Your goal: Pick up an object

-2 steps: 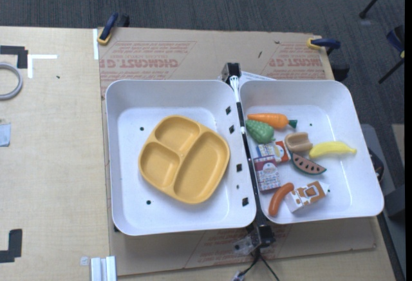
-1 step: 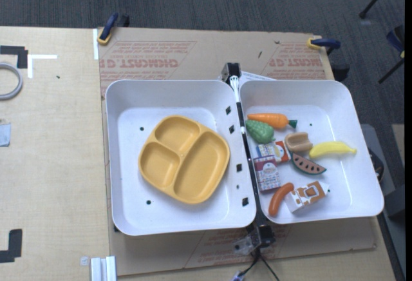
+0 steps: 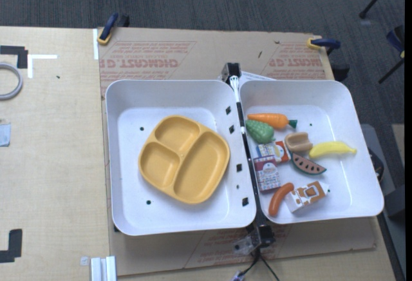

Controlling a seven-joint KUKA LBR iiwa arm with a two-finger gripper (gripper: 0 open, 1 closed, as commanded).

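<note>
Toys, where are they?
They all lie in the right bin [image 3: 360, 170], in its left half, close together.

What can you name?
An orange carrot [image 3: 270, 120] at the top, with a green lumpy toy [image 3: 259, 132] just under it. I can't tell what the green one is. A yellow banana [image 3: 331, 150] lies furthest right. Beside it is a brown bun-like toy [image 3: 298, 141], and a watermelon slice [image 3: 308, 164] is just below that.

And lower down?
A red sausage [image 3: 279, 198] touches a white and orange carton [image 3: 308, 195]. A red pack [image 3: 266, 176] lies by the wall between the bins. Its print is too small to read. Another little box [image 3: 270, 152] sits above it, partly tucked among the others.

What's in the left bin [image 3: 122, 144]?
A yellow plate [image 3: 185, 159] with three parts.

Is the tool open or closed?
I cannot tell.

What's under the bins?
Brown cardboard [image 3: 161, 57] on the bench [image 3: 45, 164]. A blue and yellow clamp [image 3: 108, 27] holds its upper left corner. Another clamp [image 3: 324, 44] is at the upper right.

Anything cut off?
A grey ring [image 3: 8, 82] at the left edge of the frame. Half of it is cut away.
</note>
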